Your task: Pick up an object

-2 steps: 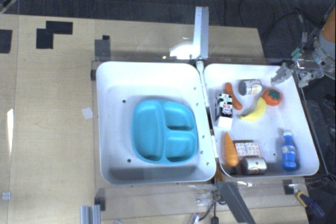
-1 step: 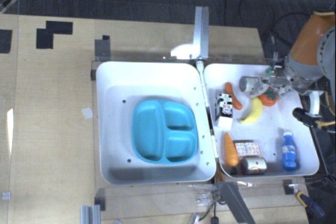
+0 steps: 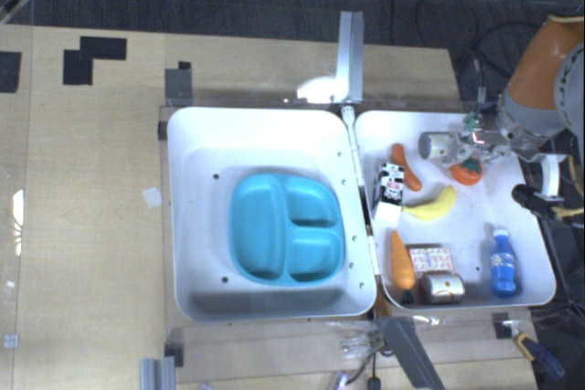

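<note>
From the camera view, two shallow white bins sit side by side on a pale wooden surface [image 3: 82, 224]. The left bin [image 3: 196, 151] holds a blue divided tray [image 3: 285, 228] lying flat near its middle, its three compartments facing up.

The right bin [image 3: 539, 283] carries the loose objects. Near its far edge lies a small silver can [image 3: 435, 144] on its side, and just beside it — toward the arm — a red tomato-like toy with a green top [image 3: 467, 172]. An orange carrot-shaped piece [image 3: 405, 168] lies tilted by the dividing wall, next to a small black-and-white carton [image 3: 391, 184]. A yellow banana [image 3: 432, 205] rests in the middle of the bin. Along the near side are a larger orange carrot [image 3: 400, 258], a small printed box [image 3: 430, 258], a metallic can [image 3: 442, 289] and a blue bottle with a white cap [image 3: 502, 262], the bottle well apart from the rest.

The grey arm with its orange band [image 3: 541, 59] reaches in from the right. Its pincer [image 3: 475, 142] hangs over the far part of the right bin, just above the tomato toy and beside the silver can — whether it is apart or together, one cannot tell from this angle.
</note>
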`<state>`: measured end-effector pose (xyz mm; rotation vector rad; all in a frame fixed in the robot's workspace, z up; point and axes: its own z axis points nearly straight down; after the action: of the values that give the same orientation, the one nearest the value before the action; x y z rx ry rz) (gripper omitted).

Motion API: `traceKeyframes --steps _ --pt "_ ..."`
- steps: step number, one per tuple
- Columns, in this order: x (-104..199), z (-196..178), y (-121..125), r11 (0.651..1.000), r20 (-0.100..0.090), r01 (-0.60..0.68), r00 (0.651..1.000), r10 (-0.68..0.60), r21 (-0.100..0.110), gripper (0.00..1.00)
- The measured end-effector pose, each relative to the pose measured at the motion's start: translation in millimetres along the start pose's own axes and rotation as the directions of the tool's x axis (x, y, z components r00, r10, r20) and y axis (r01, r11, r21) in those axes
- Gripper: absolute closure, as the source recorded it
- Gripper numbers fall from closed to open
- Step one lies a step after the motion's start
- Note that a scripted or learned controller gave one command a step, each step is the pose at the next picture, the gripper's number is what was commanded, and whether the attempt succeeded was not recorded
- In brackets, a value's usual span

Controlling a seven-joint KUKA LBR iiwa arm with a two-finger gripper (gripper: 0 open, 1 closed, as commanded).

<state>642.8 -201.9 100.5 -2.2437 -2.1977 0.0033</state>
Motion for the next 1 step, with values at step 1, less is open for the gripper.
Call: traceKeyframes --steps 1 --pt "69.3 -136.3 -2.4 1.000 -0.001 -0.008 1.000 0.008 -0.006 1.00"
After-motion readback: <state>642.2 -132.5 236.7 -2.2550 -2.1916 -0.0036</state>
